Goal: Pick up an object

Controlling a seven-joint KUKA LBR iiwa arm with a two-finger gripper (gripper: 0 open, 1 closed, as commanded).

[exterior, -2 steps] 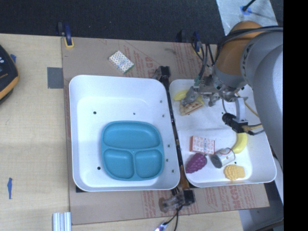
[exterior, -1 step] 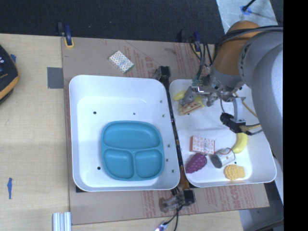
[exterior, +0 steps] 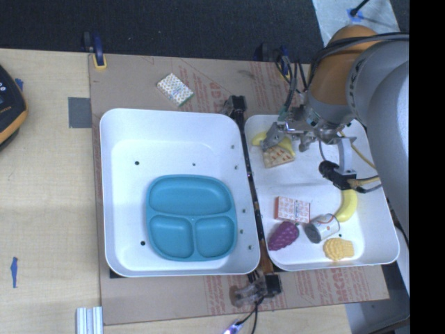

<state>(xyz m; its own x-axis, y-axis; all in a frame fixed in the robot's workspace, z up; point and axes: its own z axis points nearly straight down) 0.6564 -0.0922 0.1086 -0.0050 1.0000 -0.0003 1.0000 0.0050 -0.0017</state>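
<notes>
- Gripper (exterior: 290, 135) is being seen low over the far-left corner of the right bin (exterior: 375, 256), w/ the grey arm (exterior: 379, 82) and its orange band reaching in from the right.
- Finger state: can't be told from this angle; metal parts are being blurred together.
- Waffle-like tan cracker (exterior: 279, 157) is lying just below and slightly left of the gripper, very near or touching; whether it is being pinched can't be told.
- Small yellow piece (exterior: 259, 140) is sitting just left of the gripper, by the bin wall.
- Banana (exterior: 347, 205) is lying well below and to the right of the gripper.
- Red-and-white packet (exterior: 292, 209) is resting below the gripper, mid-bin.
- Purple grapes (exterior: 283, 236), small grey-and-white item (exterior: 320, 227) and corn cob (exterior: 338, 248) are lying further below, near the bin's front edge.
- Left bin (exterior: 118, 145), well left of the gripper, is holding a blue divided tray (exterior: 190, 216).
</notes>
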